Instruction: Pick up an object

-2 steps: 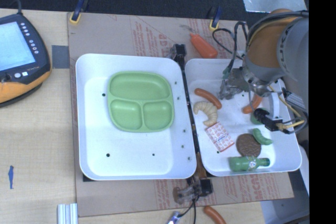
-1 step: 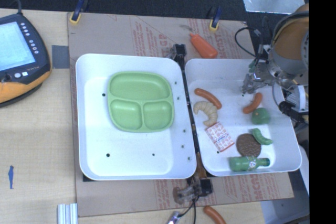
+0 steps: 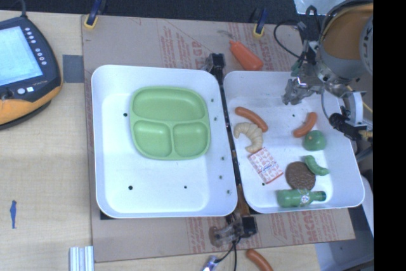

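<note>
The gripper (image 3: 295, 94) is hanging over the upper part of the right bin (image 3: 274, 80), in the frame's upper right; how its jaws are standing I cannot tell, and nothing is showing in its grasp.

Going from the left: a pendant (image 3: 22, 70) with a grey screen and orange casing is lying at the left edge. The left bin (image 3: 108, 136) is carrying a matte green plate (image 3: 170, 122) with three compartments. In the right bin, a glossy sausage (image 3: 251, 118) is lying below and left of the gripper, its long axis slanting down to the right. Just beneath it a pale, ridged croissant (image 3: 249, 134) is curling, then a flat red-and-white packet (image 3: 265, 165). Lower still, a brown disc (image 3: 300, 175) is sitting by a green bottle (image 3: 301, 198) lying on its side along the bottom wall. Right of these, a second sausage (image 3: 305, 124), short and slanted, is lying nearest the gripper, below and slightly right of it, touching a round green piece (image 3: 313, 140). I judge this sausage the likeliest pick, calling for a short descent across its narrow width.
</note>
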Robot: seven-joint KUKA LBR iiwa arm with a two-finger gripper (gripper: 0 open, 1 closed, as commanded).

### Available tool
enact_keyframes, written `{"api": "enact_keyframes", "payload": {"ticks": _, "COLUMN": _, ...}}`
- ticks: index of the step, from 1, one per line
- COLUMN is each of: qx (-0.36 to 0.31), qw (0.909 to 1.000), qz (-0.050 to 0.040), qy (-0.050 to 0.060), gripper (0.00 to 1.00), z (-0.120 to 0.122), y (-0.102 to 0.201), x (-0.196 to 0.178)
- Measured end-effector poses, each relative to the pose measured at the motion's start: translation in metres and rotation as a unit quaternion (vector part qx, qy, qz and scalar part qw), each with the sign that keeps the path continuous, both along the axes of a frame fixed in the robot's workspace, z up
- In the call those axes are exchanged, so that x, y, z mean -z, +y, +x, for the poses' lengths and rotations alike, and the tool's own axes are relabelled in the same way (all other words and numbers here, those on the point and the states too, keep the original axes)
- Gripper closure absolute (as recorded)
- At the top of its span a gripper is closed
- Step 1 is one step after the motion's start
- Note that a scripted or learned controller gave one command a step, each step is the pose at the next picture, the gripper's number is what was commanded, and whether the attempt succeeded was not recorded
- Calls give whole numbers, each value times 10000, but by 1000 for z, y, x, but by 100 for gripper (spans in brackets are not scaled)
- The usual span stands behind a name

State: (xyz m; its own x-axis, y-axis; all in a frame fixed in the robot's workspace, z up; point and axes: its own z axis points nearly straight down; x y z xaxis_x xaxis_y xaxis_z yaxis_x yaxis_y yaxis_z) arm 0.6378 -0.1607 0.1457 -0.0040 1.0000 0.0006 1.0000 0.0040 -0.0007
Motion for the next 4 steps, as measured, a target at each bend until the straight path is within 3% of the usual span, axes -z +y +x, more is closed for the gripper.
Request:
{"api": "enact_keyframes", "payload": {"ticks": 1, "qx": -7, "qw": 10000, "qz": -9, "qy": 3, "gripper": 0, "z": 19, "y": 62, "x": 14}}
{"api": "enact_keyframes", "payload": {"ticks": 2, "qx": 10, "qw": 10000, "qz": -8, "qy": 4, "gripper": 0, "z": 16, "y": -17, "x": -2}}
{"api": "enact_keyframes", "payload": {"ticks": 3, "qx": -4, "qw": 10000, "qz": -2, "qy": 21, "gripper": 0, "z": 15, "y": 36, "x": -6}}
{"api": "enact_keyframes", "payload": {"ticks": 4, "qx": 6, "qw": 10000, "qz": -1, "qy": 21, "gripper": 0, "z": -7, "y": 11, "x": -30}}
